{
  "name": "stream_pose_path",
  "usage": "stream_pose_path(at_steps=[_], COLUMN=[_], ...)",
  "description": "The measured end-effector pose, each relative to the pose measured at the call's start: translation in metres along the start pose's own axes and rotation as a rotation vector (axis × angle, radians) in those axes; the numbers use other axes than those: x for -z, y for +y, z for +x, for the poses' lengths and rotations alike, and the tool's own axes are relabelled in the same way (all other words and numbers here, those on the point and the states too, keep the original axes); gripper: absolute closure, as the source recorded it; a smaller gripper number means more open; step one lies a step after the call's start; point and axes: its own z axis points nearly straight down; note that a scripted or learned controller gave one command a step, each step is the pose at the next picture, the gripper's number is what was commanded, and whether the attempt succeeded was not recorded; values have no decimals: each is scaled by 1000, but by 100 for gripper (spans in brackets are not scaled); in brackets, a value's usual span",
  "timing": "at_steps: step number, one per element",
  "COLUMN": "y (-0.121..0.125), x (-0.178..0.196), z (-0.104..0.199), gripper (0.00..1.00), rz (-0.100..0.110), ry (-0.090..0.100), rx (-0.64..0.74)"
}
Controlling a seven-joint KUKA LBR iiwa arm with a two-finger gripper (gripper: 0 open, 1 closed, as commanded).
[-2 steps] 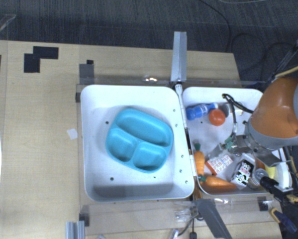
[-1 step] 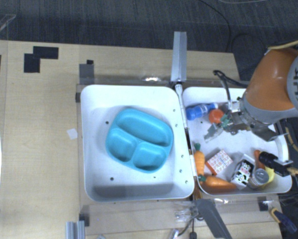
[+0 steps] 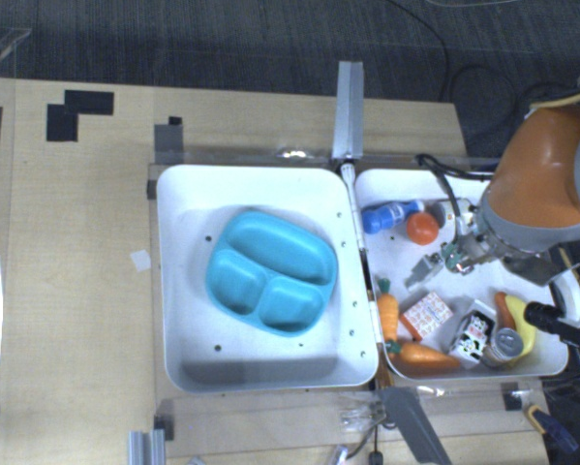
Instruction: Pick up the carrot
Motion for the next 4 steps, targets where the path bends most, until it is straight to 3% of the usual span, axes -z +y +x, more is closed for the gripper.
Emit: stream_pose_path(at_steps=[1,2,3,4], y=[-20,-17,-48,-12], x=[-81,-72,-94,-95], z=[-9,-8,-42,-11], gripper=[0,100,100,100], rz=[-11,-14,-9,-10], ry=[-14,-12,-3,-6], rx=[28,31,129,-682])
